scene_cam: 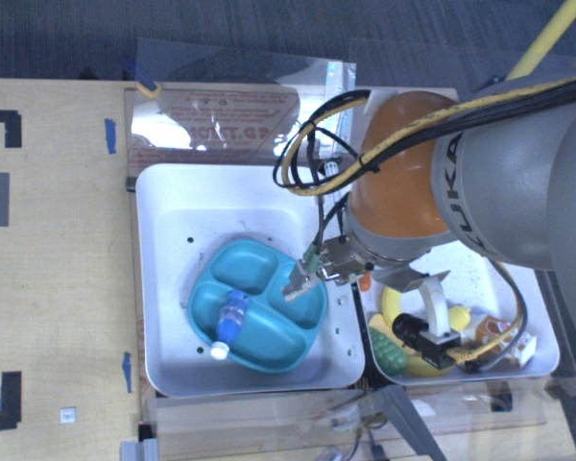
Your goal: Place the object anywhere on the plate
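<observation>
A teal divided plate (261,260) lies in the left white bin (173,214). A small clear bottle (230,317) with a blue label and a white cap lies on its side in the plate's front left compartment, cap toward the bin's front. My gripper (299,286) hangs over the plate's right rim, a short way right of the bottle and apart from it. Nothing shows between its tips. The grey arm with its orange band covers the divide between the bins.
The right bin (542,353) holds a yellow banana (392,305), a green knobbly object (389,355) and an orange-brown item (490,328). A clear plastic sheet (221,113) lies behind the left bin. A wooden bench top (53,257) stretches to the left.
</observation>
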Robot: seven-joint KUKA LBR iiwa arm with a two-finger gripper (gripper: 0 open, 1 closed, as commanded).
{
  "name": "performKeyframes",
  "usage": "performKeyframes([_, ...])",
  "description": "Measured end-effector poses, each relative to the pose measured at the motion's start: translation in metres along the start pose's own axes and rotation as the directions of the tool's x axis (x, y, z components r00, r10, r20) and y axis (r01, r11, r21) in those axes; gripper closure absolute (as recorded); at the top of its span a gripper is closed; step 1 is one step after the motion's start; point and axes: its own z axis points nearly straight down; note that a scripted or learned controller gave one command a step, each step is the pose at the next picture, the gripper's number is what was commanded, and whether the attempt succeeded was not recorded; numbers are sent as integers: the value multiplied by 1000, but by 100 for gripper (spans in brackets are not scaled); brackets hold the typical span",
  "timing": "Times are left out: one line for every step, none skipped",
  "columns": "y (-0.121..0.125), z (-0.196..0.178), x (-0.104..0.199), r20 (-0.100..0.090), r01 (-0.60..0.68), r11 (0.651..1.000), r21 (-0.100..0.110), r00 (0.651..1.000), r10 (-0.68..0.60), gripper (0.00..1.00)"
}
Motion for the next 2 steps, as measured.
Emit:
performKeyframes([1,-10,0,1,1,1000,-2,1000,-1,100])
performKeyframes([65,-2,6,1,125,992,0,992,-125,100])
